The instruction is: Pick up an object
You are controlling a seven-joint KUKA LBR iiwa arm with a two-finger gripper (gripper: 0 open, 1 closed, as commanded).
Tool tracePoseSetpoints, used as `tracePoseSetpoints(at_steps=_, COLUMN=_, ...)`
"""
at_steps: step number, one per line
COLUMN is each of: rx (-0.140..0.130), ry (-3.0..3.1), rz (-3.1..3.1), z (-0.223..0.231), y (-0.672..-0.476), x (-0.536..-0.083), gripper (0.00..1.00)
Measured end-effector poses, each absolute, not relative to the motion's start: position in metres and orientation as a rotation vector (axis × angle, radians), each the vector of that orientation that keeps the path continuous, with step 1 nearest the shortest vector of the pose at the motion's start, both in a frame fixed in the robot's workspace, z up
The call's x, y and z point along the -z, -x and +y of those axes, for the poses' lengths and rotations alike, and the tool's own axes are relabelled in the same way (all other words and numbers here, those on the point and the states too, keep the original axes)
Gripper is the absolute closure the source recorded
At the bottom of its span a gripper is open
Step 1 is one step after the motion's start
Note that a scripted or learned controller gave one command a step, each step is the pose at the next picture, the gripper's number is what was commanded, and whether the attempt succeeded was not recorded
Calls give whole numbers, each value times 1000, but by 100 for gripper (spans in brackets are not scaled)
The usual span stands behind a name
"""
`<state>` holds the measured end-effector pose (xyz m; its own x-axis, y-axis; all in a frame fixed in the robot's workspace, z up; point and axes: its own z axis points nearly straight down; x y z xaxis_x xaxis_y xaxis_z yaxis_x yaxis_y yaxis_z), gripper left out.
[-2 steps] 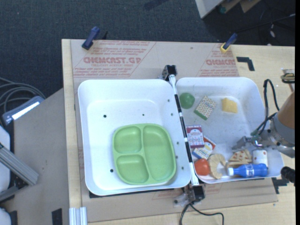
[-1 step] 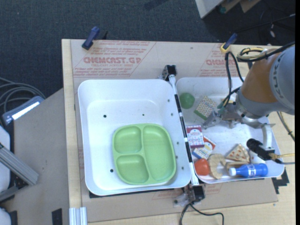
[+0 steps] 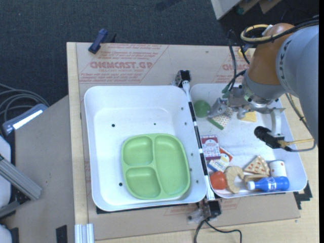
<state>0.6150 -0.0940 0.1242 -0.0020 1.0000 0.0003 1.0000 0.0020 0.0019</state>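
My gripper (image 3: 223,108) hangs low over the far left part of the right bin (image 3: 298,172), below the grey arm and its orange band (image 3: 266,59). A green ball (image 3: 201,108) lies just to its left. Under its tip lies a pale green ridged piece (image 3: 219,121), and I cannot see whether they touch. A yellow wedge (image 3: 248,117) rests to its right. Nearer the front of this bin are a red and white packet (image 3: 210,147), a blue and white packet (image 3: 219,162), a red tomato (image 3: 217,180), a round cracker (image 3: 234,178), a pizza slice (image 3: 257,165), a blue bottle (image 3: 268,185) and a white cup (image 3: 277,167).
The left bin (image 3: 101,105) holds a green divided plate (image 3: 154,165). A black clip (image 3: 183,77) and a dark divider (image 3: 195,125) run between the bins. A black part with a cable (image 3: 267,136) hangs over the right bin. A blue clamp (image 3: 97,40) sits on the board's far left corner.
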Motion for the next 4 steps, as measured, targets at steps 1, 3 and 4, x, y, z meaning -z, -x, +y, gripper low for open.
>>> tracePoseSetpoints(at_steps=1, rx=-7, ry=-2218, rz=2220, z=-117, y=-626, x=-89, gripper=0)
tracePoseSetpoints(at_steps=3, rx=-2, ry=-2219, rz=2222, z=-70, y=-597, x=-185, gripper=100)
tracePoseSetpoints(at_steps=4, rx=0, ry=-2219, rz=2222, z=-70, y=-596, x=-185, gripper=0)
